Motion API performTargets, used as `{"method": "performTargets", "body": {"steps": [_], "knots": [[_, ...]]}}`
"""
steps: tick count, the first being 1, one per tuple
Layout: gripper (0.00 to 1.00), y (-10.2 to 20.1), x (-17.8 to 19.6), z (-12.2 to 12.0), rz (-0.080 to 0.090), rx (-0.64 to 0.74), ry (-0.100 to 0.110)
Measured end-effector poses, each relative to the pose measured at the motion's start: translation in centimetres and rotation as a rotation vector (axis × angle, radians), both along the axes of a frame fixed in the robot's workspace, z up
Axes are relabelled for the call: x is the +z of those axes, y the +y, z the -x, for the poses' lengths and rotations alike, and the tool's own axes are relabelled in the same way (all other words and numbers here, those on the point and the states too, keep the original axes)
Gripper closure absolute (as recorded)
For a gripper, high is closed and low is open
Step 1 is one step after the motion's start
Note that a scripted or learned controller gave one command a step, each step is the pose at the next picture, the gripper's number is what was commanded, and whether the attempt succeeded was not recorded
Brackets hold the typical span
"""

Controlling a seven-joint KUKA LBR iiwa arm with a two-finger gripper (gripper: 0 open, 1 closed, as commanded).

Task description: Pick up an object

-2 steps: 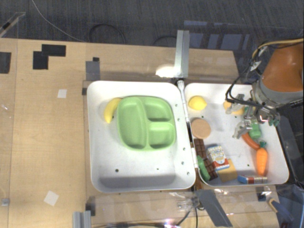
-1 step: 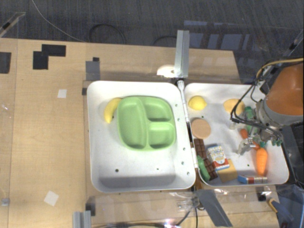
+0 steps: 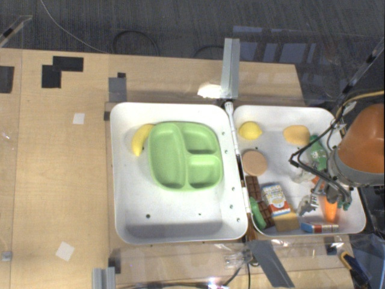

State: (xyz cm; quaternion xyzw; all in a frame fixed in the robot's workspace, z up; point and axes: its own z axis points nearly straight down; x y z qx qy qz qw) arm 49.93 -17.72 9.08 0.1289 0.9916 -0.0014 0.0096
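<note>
- The arm (image 3: 364,146) enters from the right, its orange band over the right edge of the right bin (image 3: 274,114).
- The gripper (image 3: 314,201) hangs low over the right part of that bin; its metal fingers (image 3: 308,205) point down toward the bin floor.
- The jaws are too small and cluttered by cables to read: it cannot be told whether they are open, closed or gripping anything.
- Just beside the fingers stands an orange carrot-like piece (image 3: 331,209), and below them lies a marker (image 3: 319,227) with blue and red ends.
- Left of the gripper sits a small carton (image 3: 276,198), with a tan block (image 3: 286,221) under it and a chocolate bar (image 3: 255,190) at the bin's left wall.
- Further up lie a brown disc (image 3: 254,162), a lemon (image 3: 250,130) and a yellow-orange lump (image 3: 296,134).
- The left bin (image 3: 129,212) holds a green tray (image 3: 183,155) with a banana (image 3: 140,139) touching its left side.
- Both bins rest on the wooden bench (image 3: 54,179).
</note>
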Motion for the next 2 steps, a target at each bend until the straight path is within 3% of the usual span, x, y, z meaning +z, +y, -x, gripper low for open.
{"method": "performTargets", "body": {"steps": [1,2], "knots": [[0.0,-2.2,0.0,0.7,0.0,0.072,0.0],[1.0,-2.2,1.4,0.1,0.008,0.078,-0.017]]}}
